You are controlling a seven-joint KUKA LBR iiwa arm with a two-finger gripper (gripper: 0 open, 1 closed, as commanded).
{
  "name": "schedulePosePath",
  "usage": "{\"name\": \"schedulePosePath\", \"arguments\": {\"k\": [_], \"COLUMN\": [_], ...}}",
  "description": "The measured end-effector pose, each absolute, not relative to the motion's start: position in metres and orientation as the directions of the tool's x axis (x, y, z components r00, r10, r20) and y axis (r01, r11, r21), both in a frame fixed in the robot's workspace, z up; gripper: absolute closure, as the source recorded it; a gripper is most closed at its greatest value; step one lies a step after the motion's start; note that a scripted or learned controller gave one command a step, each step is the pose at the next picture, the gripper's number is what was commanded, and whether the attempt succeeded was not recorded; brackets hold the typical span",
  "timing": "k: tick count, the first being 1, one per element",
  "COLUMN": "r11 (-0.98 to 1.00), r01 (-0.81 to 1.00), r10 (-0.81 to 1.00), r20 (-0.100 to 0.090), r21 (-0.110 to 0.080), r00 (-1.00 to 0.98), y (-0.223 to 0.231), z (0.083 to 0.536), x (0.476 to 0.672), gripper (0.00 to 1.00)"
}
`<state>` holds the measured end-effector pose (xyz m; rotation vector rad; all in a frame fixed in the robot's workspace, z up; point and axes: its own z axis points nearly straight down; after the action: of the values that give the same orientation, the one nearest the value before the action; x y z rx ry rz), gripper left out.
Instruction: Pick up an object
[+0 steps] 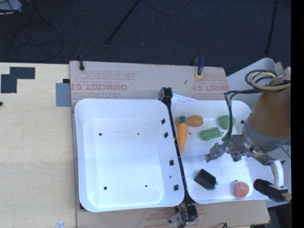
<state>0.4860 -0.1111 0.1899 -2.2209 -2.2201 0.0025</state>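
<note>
Over the right bin (192,196), the arm (268,120) reaches in from the right edge, its orange band above a grey wrist. Its claw (214,152) hangs low in the middle of that bin, fingers pointing left and down; whether they are apart or together cannot be told from this angle, and nothing shows between them.

Several small things lie in the right bin. A carrot (182,136) rests lengthwise close to the dividing wall, green top toward the far side. Just beside its top sits an orange lump (194,121), touching or nearly touching the carrot. A green piece (210,134) lies right of the carrot, a little beyond the claw's tips. Another green lump (224,121) sits farther right near the far wall, partly crossed by a black cable (230,113) that runs down to the wrist. A black block (205,179) lies tilted toward the near wall, below the claw and apart from it. A pink ball (241,189) rests in the near right corner, well apart from the block.

The left bin (83,141) stands beside the right one, their walls meeting along a black clamp strip (173,144). Both bins sit on a cardboard sheet (128,82) with red print, which lies on the pale tabletop (33,156). A blue-and-yellow clip (199,68) holds the sheet's far edge.
</note>
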Motion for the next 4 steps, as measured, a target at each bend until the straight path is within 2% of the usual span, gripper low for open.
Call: {"name": "schedulePosePath", "arguments": {"k": [1,2,3,4], "r11": [0.008,0.001,0.009,0.005], "r01": [1.0,1.0,1.0,1.0], "r10": [1.0,1.0,1.0,1.0], "r20": [0.002,-0.003,0.002,-0.002], "r21": [0.003,0.017,0.007,-0.006], "r00": [-0.008,-0.001,-0.009,-0.005], "y": [-0.035,-0.063,0.014,0.011], "z": [0.252,0.404,0.488,0.491], "x": [0.499,0.533,0.496,0.498], "gripper": [0.0,0.0,0.0,1.0]}}
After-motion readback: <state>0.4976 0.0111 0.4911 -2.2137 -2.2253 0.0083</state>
